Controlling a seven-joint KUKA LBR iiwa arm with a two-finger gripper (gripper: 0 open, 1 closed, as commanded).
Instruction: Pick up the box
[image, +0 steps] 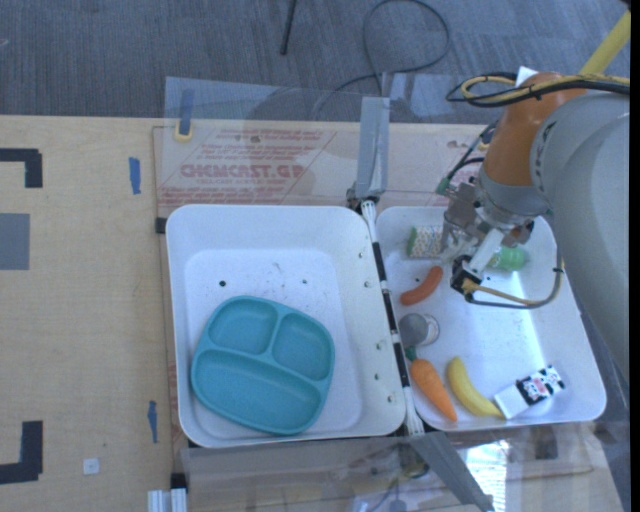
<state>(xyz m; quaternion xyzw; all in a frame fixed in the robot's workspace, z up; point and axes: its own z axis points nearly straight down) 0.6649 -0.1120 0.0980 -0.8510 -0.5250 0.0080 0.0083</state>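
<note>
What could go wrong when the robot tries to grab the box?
1. The pincer hangs between the small speckled box and a green thing, with a red sausage close by. It might bump or grab one of those instead.
2. The small speckled box sits close to the right bin's wall, so the pincer may hit that.
3. A black-and-white carton is box-like too; the robot could choose wrongly.

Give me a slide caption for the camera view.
Gripper over the right bin beside a small box; teal divided plate in the left bin.
</note>
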